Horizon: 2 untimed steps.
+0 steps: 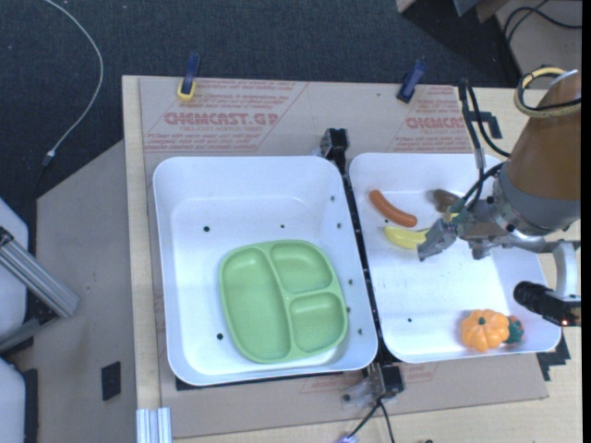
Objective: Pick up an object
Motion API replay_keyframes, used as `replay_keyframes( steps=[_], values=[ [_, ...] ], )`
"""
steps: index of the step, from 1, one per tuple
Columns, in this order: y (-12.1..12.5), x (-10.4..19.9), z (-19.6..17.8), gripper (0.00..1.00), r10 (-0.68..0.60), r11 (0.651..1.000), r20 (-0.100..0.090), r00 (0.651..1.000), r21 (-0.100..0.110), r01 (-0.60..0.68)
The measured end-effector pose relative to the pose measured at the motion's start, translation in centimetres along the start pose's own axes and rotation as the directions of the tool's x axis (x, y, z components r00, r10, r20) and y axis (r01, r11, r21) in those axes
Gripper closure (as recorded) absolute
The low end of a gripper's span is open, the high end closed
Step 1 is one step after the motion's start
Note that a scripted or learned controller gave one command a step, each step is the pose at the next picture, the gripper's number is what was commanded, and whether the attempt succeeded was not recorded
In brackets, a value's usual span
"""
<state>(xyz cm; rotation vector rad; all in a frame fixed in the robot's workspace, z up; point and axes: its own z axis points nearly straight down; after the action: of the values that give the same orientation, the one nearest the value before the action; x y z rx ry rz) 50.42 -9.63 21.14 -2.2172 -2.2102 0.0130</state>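
While the gripper [441,238] hangs over the right bin [406,326], I judge the step in hand to be closing in on the banana [404,237], which lies in the upper left part of that bin, just below the hot dog [393,208]. To do it well I would bring the tool straight down over the banana's middle, straddle its short axis, and keep clear of the hot dog, since the two sit near each other and a sideways nudge could push both away. One dark finger [434,244] points down and left, its tip touching or just beside the banana's right end; I cannot tell whether the fingers are spread or pressed together, and nothing shows between them. The arm [545,169] reaches in from the right, wrist tilted toward the bin's middle. A pumpkin [486,329] sits well apart near the lower right corner. The left bin [185,247] holds a green tray [282,300].
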Motion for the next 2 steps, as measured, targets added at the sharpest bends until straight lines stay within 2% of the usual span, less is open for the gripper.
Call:
replay_keyframes(
  steps=[1, 2],
  values=[
    [0.3, 0.0, -0.6, 0.00, -0.003, 1.000, 0.001, 1.000, -0.013, 0.003],
    [-0.2, -0.5, 5.5, 0.00, -0.001, 1.000, 0.000, 1.000, -0.006, 0.001]
  ],
)
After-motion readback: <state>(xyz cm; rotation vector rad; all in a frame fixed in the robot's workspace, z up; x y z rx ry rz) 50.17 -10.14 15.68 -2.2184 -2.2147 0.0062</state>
